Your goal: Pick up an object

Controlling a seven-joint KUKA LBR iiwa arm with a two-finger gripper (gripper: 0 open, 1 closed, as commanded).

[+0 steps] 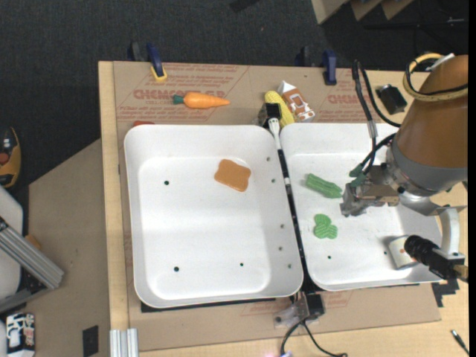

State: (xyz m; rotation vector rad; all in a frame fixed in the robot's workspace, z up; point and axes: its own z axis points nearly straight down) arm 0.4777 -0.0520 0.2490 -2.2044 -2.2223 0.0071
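Two white bins sit side by side before us on a cardboard-covered bench [111,199], and we are looking down on them at a slant. Over in the left bin [149,222] we spot a single orange-brown slice of toast [233,175], lying flat toward the upper right part of that bin, well apart from everything else.

We move across to the right bin [349,266], where the action is. We see a long green piece, something like a pea pod [323,185], lying at a tilt in the upper left part of that bin. Just below it we see a smaller, lumpy green piece [324,227] resting on the bin floor. The two are near each other but apart.

We watch the grey arm with its orange band [439,80] reach in from the right, and its gripper [355,201] hangs over the right bin, just right of the pea pod and above and right of the lumpy green piece. We cannot tell how far apart its pincer tips stand from this angle, and we see nothing held in it.

Beyond the bins, on the cardboard at the top, we pick out a toy carrot [202,100] lying on its side, and farther right a yellow corn cob [274,101] beside a small red-and-white packet [299,104], both close to the seam between the bins.
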